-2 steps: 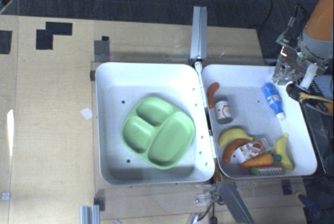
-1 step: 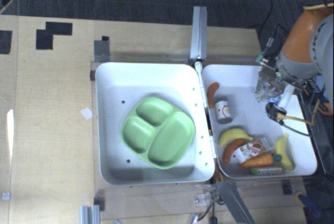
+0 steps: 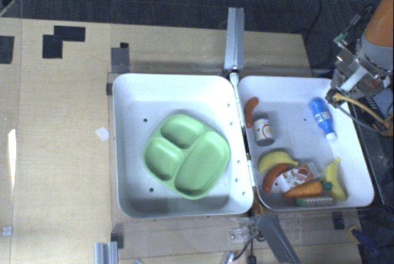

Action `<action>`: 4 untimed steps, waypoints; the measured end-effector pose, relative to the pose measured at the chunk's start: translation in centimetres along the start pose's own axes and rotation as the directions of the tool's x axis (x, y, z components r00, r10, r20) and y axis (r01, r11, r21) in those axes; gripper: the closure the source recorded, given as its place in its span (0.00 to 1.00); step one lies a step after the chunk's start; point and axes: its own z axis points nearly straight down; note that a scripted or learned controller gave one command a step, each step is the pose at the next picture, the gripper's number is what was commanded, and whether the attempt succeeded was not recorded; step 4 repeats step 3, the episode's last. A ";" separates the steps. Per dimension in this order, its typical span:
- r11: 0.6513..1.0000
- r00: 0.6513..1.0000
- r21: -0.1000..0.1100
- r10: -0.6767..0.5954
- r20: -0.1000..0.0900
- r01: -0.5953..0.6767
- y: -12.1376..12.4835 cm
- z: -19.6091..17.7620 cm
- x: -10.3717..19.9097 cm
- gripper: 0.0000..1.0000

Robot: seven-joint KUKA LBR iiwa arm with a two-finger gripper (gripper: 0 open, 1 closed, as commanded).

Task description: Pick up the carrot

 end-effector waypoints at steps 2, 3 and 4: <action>0.987 0.987 0.003 -0.163 0.000 0.163 -5.3 4.3 2.6 1.00; 0.999 0.999 0.001 -0.039 0.000 0.039 -2.5 2.4 -2.5 1.00; 0.999 0.999 0.001 -0.039 0.000 0.039 -2.5 2.4 -2.5 1.00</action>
